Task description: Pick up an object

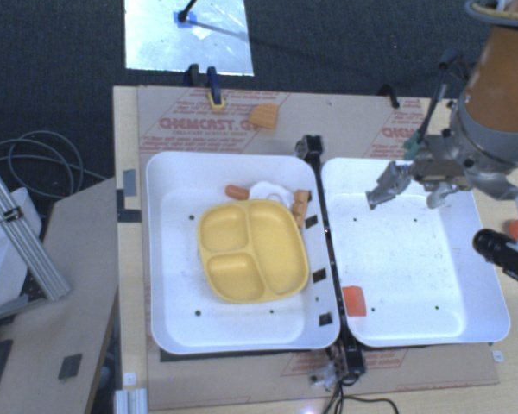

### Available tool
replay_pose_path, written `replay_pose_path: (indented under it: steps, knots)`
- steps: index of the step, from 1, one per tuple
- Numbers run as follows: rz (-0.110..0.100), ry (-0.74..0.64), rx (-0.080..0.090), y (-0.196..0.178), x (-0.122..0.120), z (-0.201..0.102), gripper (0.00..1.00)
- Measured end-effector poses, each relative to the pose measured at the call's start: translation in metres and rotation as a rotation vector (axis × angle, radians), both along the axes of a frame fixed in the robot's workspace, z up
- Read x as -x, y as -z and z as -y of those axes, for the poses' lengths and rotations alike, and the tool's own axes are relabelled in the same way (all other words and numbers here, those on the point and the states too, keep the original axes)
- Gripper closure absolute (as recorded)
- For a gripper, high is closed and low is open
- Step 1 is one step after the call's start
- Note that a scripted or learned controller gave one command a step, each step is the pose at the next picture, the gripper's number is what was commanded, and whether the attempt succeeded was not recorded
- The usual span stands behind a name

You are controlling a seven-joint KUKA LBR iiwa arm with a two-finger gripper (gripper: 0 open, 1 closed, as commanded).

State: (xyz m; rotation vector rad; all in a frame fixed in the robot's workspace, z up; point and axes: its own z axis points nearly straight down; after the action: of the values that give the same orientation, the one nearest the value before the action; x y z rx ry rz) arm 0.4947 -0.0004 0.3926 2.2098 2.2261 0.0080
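Reaching comes first: the hand (412, 188) hovers spread and empty over the right bin (466, 317), at its twelve o'clock rim. In the left bin (168, 231) lies a yellow tray (250, 253). Nearest pick, I judge, is the orange block (353, 300), well apart at the hand's seven o'clock; the next move calls for travelling there and descending.

Desk (155, 119): tan board surface printed with red lettering. Two shallow white plastic bins rest directly on it, side by side and touching: left bin (168, 257), right bin (475, 309). A small tan wedge-shaped block (263, 116) lies on the board behind the left bin.
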Motion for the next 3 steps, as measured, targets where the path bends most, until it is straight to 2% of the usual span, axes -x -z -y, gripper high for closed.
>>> replay_pose_path:
  steps: [3]
  knots:
    - [0.000,0.000,0.000,0.0000,0.0000,0.0000,0.00]
